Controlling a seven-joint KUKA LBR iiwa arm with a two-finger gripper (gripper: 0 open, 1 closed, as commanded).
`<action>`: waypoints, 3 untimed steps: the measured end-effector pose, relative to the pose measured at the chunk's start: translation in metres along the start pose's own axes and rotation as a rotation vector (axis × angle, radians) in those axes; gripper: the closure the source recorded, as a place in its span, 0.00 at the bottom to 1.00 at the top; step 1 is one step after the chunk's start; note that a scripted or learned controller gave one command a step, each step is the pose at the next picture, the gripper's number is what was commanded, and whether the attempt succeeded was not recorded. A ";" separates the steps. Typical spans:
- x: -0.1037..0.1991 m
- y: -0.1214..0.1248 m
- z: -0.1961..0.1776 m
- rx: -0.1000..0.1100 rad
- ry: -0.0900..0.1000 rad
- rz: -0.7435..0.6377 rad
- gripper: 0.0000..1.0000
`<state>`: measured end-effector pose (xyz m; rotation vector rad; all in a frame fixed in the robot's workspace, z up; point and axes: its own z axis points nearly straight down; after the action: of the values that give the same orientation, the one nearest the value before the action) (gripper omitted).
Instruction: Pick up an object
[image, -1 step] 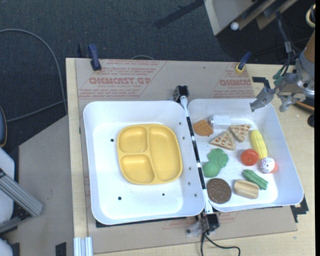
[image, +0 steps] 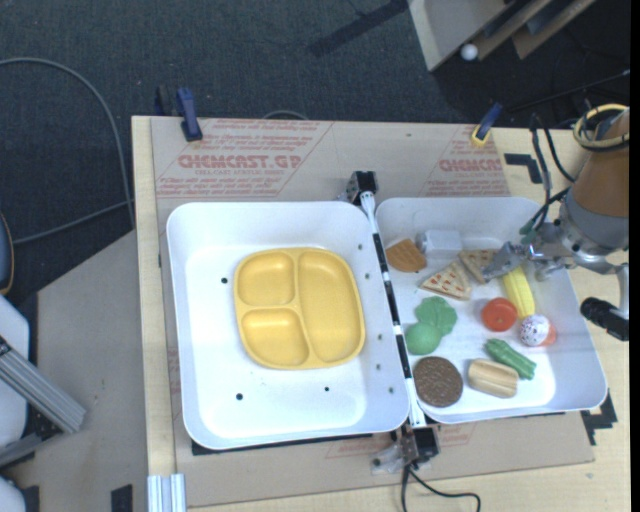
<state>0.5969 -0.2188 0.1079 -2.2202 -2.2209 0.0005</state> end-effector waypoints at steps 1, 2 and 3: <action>0.021 -0.035 0.023 0.000 0.000 0.001 0.00; 0.060 -0.096 0.024 0.000 0.000 0.001 0.00; 0.082 -0.118 0.012 0.001 0.001 0.001 0.00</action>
<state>0.4788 -0.1370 0.0960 -2.2205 -2.2180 0.0003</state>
